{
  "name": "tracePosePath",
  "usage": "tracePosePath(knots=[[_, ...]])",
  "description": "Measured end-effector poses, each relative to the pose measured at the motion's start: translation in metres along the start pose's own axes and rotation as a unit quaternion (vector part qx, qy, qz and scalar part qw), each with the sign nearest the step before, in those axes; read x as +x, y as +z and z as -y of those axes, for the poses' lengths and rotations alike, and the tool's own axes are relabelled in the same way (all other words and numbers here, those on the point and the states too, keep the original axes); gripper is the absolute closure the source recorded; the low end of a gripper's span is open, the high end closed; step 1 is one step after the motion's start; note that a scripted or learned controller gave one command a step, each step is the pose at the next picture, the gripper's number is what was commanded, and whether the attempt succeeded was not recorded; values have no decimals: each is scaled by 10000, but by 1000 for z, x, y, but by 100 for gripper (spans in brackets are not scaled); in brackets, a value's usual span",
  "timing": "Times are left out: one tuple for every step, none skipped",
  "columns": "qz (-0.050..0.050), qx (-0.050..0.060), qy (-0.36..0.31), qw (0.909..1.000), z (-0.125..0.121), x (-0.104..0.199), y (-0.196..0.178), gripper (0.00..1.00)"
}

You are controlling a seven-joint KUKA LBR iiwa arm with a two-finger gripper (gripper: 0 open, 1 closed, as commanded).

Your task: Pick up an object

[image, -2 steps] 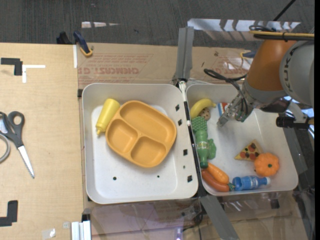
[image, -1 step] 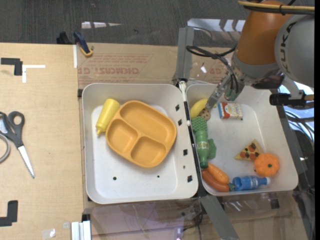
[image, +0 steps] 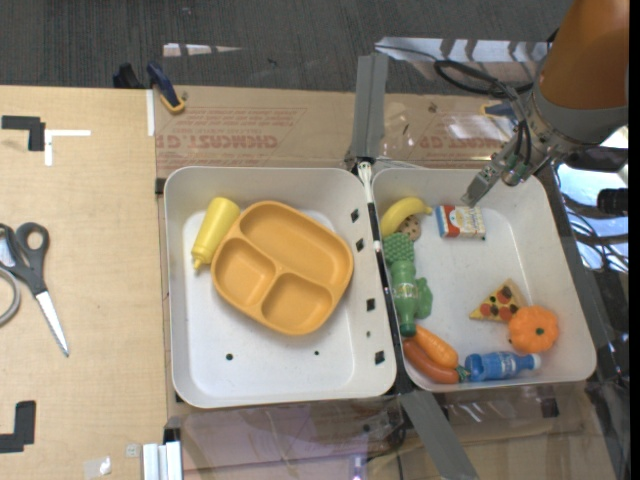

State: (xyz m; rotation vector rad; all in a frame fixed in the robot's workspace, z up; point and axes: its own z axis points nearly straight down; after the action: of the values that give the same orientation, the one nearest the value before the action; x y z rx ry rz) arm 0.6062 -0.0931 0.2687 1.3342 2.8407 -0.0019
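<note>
The grey arm's end effector (image: 478, 190) hovers at the back of the right shallow white bin (image: 560, 268), its fingers drawn to a narrow tip — whether together or slightly apart, I cannot tell. Just below-left of it lies a small red-and-white carton (image: 462, 222); the yellow toy banana (image: 403, 212) lies further left.

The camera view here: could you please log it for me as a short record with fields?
left bin: yellow divided tray, yellow bottle at its left
right bin: banana, green toy, small carton, pizza slice, orange pumpkin, carrot, blue bottle
gripper: above the carton's upper right, holding nothing visible
bench, far left: scissors
</note>
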Motion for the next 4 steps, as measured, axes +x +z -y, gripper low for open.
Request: tracePosePath(knots=[[-21, 3, -1009, 9949, 79, 49, 128, 100], [-8, -7, -903, 9959, -3, 57, 77, 100], [-1, -4, -489, 9988, -54, 39, -1, 100], [-19, 5, -1041, 9946, -28, 129, 30, 100]])
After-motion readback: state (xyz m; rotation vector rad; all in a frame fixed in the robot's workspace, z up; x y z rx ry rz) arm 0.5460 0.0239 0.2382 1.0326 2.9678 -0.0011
